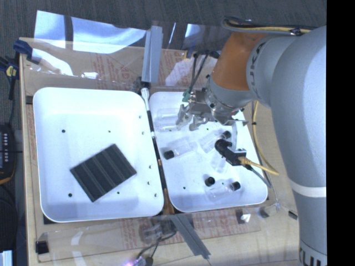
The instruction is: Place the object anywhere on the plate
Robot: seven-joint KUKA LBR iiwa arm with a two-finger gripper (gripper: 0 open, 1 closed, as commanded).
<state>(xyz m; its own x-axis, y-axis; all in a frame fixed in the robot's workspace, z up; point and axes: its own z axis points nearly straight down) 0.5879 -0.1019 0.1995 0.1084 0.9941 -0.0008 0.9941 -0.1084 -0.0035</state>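
Jaws: cannot tell, gripper (191, 114) blurred over right bin (258, 195). Plate (104, 172) (dark, ribbed) flat in left bin (50, 110), well apart. Objects (194, 146) there: clear, probably light, slippery plastic; grip across narrow body.

Fixed above the counter (100, 65), looking down at a slant on both white bins, left (50, 110) and right (183, 198). Set far enough to take in the counter's near and far edges, with the arm (288, 93) entering from the right.
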